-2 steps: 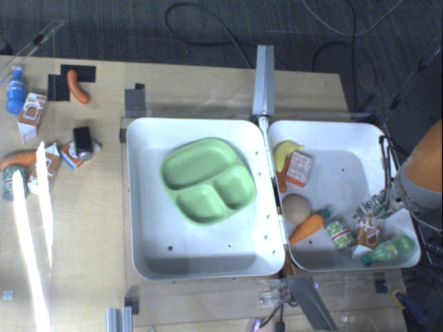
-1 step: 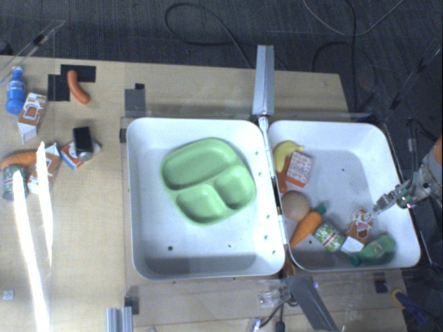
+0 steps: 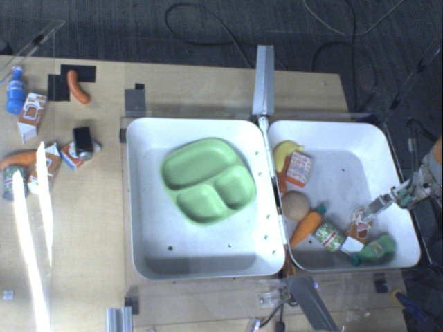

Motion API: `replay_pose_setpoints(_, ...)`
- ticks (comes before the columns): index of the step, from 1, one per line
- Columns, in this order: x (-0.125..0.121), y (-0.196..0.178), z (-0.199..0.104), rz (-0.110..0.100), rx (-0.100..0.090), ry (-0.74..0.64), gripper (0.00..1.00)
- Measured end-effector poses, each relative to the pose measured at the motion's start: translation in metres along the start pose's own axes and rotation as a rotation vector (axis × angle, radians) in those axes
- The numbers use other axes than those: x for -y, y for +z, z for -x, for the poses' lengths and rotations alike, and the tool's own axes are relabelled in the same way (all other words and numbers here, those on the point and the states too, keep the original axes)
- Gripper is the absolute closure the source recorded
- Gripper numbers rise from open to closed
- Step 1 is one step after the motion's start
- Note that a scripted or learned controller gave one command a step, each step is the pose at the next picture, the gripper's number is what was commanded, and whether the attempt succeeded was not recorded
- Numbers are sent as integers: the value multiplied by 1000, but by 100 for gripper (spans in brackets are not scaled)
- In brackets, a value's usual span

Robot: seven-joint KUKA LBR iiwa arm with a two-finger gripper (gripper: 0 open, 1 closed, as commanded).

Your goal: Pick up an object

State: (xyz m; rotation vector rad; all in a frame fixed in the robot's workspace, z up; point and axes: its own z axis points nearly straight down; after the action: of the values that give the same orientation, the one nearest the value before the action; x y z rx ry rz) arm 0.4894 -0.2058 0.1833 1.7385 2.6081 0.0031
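Arm [image 3: 435, 168] cut off at right

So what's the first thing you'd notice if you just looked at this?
The big green plate with three sections, lying alone in the left bin. Next, the toy food heaped in the right bin: an orange carrot and a yellow banana. The gripper reaches in from the right.

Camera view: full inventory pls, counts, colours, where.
Bins: 2, white, side by side on the bench.
Divided tray: 1, green, left bin.
Banana: 1, yellow, right bin by the divider.
Carton: 1, orange-white, beside the banana.
Egg-like ball: 1, tan, right bin.
Carrot: 1, orange, below it.
Green bottle: 1, right bin's near corner.
Loose items: several, mixed colours, bench left.
Gripper: 1, grey, over the right bin's right side.
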Motion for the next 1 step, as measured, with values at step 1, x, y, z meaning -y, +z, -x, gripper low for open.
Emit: replay_pose_setpoints(1,-15,95,-11,3,2,-220,0)
